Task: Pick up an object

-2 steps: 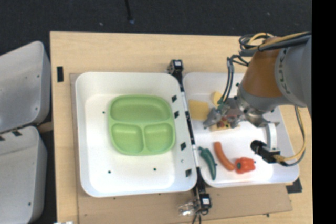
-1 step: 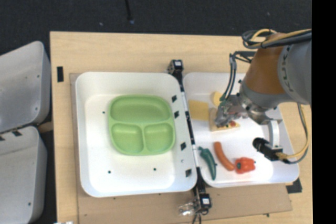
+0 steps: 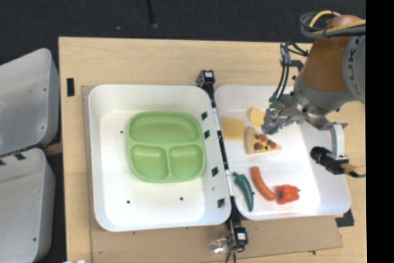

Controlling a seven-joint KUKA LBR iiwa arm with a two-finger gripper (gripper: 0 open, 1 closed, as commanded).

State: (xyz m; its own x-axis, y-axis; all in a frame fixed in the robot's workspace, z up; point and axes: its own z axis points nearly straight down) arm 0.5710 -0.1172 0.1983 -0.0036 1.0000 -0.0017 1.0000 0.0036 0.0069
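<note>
- The grey arm with the orange band point(image 3: 326, 68) is seen reaching in from the right, over the right shallow white bin point(image 3: 320, 197).
- The two-finger gripper point(image 3: 271, 124) is lowered near the upper middle of that bin; whether it is released or clenched cannot be told.
- A toy pizza slice with red and dark toppings point(image 3: 262, 143) is found just below the gripper tip, close to it; contact cannot be judged.
- A small yellow cheese-like wedge point(image 3: 256, 115) is placed just left of the gripper, and a flat pale-yellow square slice point(image 3: 232, 129) is laid beside the bin's left wall.
- An orange carrot-like stick point(image 3: 262, 183), a red toy pepper point(image 3: 287, 193) and a dark green chilli-shaped piece point(image 3: 244, 188) are grouped near the bin's lower edge.
- A light green plastic plate with three compartments point(image 3: 165, 146) is set in the middle of the left shallow white bin point(image 3: 111, 206).
</note>
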